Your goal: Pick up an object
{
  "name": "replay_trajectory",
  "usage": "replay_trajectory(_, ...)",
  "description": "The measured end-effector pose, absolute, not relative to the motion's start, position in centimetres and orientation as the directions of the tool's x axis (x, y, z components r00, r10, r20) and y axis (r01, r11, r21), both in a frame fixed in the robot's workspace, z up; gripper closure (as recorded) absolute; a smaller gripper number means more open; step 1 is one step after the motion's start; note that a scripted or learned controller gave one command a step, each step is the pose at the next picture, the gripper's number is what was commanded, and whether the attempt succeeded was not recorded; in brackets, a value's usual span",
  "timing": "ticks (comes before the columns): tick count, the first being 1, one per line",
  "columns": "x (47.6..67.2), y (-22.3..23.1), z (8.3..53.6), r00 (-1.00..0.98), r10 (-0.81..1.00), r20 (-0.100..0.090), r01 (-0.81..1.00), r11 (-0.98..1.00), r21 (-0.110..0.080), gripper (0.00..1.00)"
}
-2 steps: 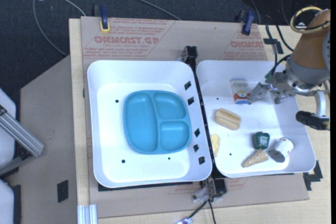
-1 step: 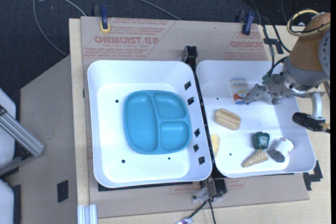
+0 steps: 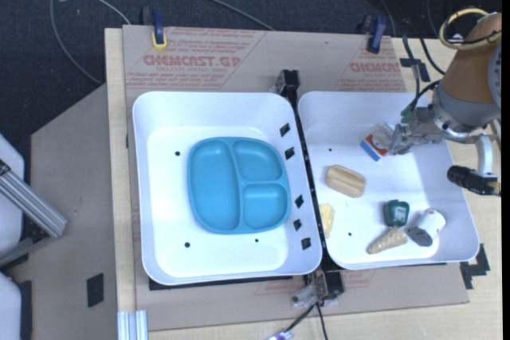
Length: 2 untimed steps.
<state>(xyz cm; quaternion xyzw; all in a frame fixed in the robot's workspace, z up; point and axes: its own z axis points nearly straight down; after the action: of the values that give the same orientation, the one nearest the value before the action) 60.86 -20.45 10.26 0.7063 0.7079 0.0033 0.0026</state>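
Grey arm's pincer (image 3: 396,138) low in right bin (image 3: 351,111) beside small red-blue item (image 3: 373,147) | step: reaching | grip state: cannot tell | next: centre over item, close.

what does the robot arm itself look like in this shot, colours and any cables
The arm enters from the right: an orange band up top, then a rounded grey wrist section below it. A pale yellowish cable loops beside the band. The gripper is a small cluster of grey metal parts, too blurred to make out in detail.
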Motion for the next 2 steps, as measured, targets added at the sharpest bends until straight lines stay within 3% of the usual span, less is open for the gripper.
replay_trajectory(2,61.4,-20.9,19.6,-0.001,1.0,-0.002,1.0,0.001,0.005,1.0)
